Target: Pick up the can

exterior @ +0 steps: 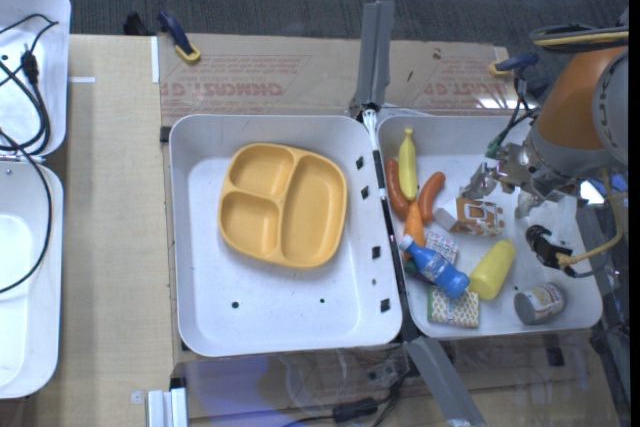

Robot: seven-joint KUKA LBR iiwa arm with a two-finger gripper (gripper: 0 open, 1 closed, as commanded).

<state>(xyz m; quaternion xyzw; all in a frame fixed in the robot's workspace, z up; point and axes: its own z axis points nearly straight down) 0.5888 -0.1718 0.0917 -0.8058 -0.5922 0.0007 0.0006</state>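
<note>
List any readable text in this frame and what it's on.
"CHEMCO27" is my best reading of red print, repeated and upside down, on the cardboard sheet behind the bins; the last characters are uncertain.
Labels on the can, the blue bottle and the small carton: too small and blurred to read.

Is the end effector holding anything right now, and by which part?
Cannot be told. The end effector sits over the right bin, above a small carton; the can lies apart near the bin's front corner.
</note>
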